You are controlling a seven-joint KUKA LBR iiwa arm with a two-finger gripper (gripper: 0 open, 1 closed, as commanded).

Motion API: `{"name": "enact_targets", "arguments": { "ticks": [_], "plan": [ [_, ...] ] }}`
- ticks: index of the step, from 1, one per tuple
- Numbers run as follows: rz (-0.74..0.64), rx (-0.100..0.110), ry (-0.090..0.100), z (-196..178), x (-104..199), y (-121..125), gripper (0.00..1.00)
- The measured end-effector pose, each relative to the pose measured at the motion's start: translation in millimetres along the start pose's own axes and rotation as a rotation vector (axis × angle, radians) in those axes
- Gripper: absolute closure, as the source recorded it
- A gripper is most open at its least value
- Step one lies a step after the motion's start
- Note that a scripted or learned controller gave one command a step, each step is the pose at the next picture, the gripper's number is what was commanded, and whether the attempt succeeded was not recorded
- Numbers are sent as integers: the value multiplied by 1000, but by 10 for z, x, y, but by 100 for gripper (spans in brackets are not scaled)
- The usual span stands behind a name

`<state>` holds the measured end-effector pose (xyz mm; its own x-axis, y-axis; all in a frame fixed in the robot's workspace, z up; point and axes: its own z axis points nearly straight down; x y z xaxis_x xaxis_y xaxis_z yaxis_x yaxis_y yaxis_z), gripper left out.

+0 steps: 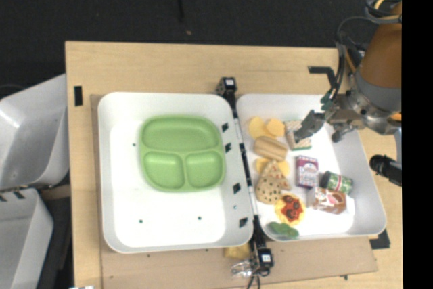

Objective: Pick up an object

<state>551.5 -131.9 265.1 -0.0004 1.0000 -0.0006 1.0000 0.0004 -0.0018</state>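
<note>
The right bin (365, 166) holds several toy foods. Two yellow pieces (265, 126) lie at its back left, with a tan bun (269, 147) just in front of them. Further forward are a brown cookie-like piece (270, 185), a red pizza piece (291, 208) and a green leaf (284, 231). A purple box (306, 170), a green can (336, 181) and a red-and-white packet (330, 201) sit toward the right. My gripper (308, 126) hangs low over the bin's back middle, right above a small pale item (295, 135). Whether it touches that item is unclear.
The left bin (122, 213) carries a green divided plate (181, 152). The grey arm with its orange band (382, 61) reaches in over the right bin's back right corner. Black clips (237, 145) run along the seam between the bins. A yellow object (237, 252) lies on the bench in front.
</note>
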Motion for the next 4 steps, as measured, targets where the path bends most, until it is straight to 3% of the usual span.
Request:
{"name": "enact_targets", "arguments": {
  "ticks": [1, 2, 3, 4],
  "plan": [
    [2, 5, 2, 325, 133, -515, 0],
    [2, -1, -3, 1635, 358, -623, 0],
    [-1, -2, 0, 1656, 345, -328, 0],
    [9, 0, 1, 1563, 329, -340, 100]
  ]
}}
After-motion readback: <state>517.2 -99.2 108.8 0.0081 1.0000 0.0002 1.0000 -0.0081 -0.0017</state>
